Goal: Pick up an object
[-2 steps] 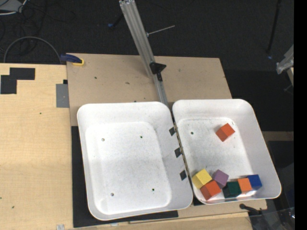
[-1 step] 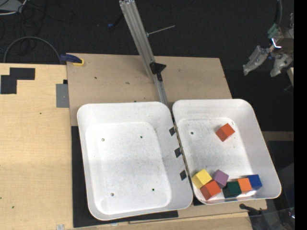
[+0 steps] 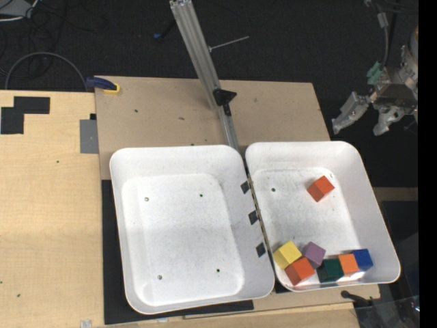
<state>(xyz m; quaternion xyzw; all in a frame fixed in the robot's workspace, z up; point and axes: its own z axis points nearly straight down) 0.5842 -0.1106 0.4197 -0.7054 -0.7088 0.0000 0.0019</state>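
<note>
Lying well apart from seemingly spread fingers [image 3: 365, 118]: orange cube [image 3: 320, 188] in right bin [image 3: 382, 214].

My gripper [image 3: 367, 117] is pale grey, two stubby angular fingers [image 3: 347, 115] of light metal or plastic spreading from a darker block. Just above them sits my wrist housing, grey with black recesses and a small greenish patch on one side. A thin dark cable rises from there. Finer markings are too small to tell.
</note>
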